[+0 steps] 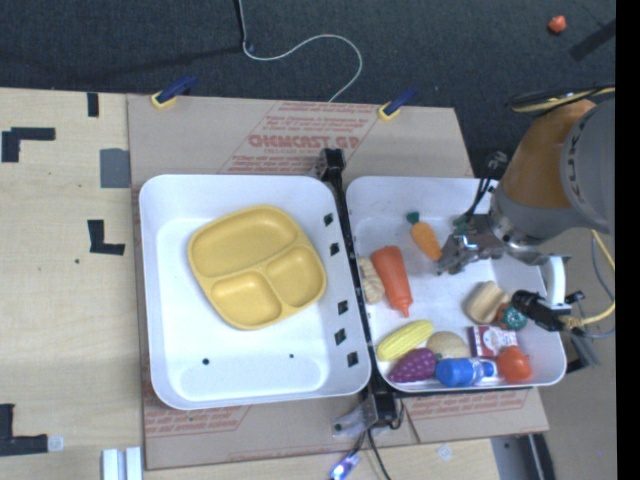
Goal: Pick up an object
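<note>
End effector (458,253), grip state unclear, hovers beside a carrot (426,238); crowded toys could deflect its grasp.

1. Even, soft overhead light; both bins (160,268) read bright white, no harsh glare.
2. Faint shadows hug the toys just left of the gripper (458,253).
3. Picture slightly soft and grainy; small details near the gripper blur.

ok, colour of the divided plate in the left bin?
Yellow, all three compartments; the divided plate shows plainly in the camera view.
</note>
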Motion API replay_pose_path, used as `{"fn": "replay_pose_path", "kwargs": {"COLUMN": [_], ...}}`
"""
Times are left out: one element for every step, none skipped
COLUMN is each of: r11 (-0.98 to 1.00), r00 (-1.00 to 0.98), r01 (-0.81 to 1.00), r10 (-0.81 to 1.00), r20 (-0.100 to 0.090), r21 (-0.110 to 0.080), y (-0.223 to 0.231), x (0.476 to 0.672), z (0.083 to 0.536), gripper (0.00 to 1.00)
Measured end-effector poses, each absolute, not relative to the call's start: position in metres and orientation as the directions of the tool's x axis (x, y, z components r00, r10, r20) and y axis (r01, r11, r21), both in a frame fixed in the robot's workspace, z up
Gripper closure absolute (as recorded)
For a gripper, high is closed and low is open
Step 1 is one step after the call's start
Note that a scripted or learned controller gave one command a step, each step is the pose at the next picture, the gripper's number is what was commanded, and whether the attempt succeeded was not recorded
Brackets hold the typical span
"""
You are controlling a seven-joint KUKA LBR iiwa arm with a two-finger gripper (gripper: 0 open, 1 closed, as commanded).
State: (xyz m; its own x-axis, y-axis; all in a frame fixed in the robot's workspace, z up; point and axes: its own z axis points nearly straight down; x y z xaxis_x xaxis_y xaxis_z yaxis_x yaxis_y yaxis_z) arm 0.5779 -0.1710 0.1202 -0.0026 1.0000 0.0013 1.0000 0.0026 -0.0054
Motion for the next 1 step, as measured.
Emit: {"fn": "replay_pose_path", "kwargs": {"r11": [0.003], "r00": [-0.003], "r01": [1.000], "r10": [1.000], "r20": [0.002], "r21": [-0.007], "y": [-0.1708], "x": [0.5776], "z": [0.1294], "gripper": [1.00]}}
